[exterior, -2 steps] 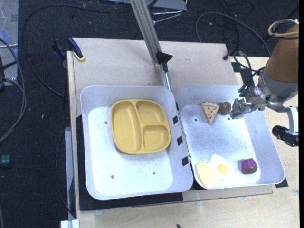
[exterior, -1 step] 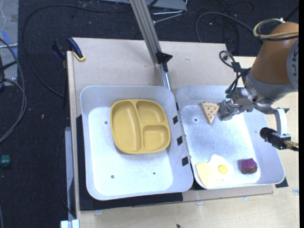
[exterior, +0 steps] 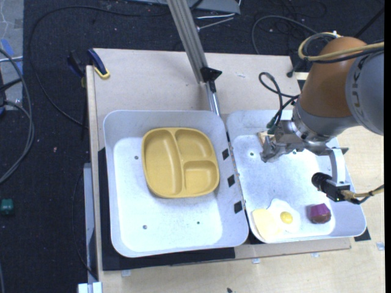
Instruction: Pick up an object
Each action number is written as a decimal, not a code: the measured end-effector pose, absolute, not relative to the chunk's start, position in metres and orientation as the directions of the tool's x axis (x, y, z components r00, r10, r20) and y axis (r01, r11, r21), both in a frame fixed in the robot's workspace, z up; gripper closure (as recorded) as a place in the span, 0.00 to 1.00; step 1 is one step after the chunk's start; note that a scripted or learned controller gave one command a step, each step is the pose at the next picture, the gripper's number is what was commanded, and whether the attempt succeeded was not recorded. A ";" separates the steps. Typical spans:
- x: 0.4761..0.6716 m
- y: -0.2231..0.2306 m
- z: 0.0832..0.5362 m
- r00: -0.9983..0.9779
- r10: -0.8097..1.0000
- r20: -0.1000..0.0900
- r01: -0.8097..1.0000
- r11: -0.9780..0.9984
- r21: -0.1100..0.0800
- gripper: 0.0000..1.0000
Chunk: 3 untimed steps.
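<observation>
My claw (exterior: pixel 272 148) hovers by the right bin's (exterior: pixel 293 176) far edge—grip unclear; I should descend squarely over the purple object (exterior: pixel 319 213).

Clearly a robotics lab; black cables (exterior: pixel 43 102) trailing over dark carpet (exterior: pixel 49 237); aluminium camera mast (exterior: pixel 186 29) bolted to a plywood bench (exterior: pixel 153 84); two white bins (exterior: pixel 122 182) taped in place for trials.
</observation>
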State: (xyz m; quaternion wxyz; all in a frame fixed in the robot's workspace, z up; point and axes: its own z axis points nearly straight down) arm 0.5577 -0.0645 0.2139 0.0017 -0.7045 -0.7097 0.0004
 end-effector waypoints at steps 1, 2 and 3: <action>0.541 -0.013 0.227 -0.009 1.000 0.003 1.000 0.009 -0.001 1.00; 0.520 0.043 0.235 -0.009 1.000 0.002 1.000 0.009 -0.002 1.00; 0.505 0.092 0.224 -0.008 1.000 0.001 1.000 0.008 -0.003 1.00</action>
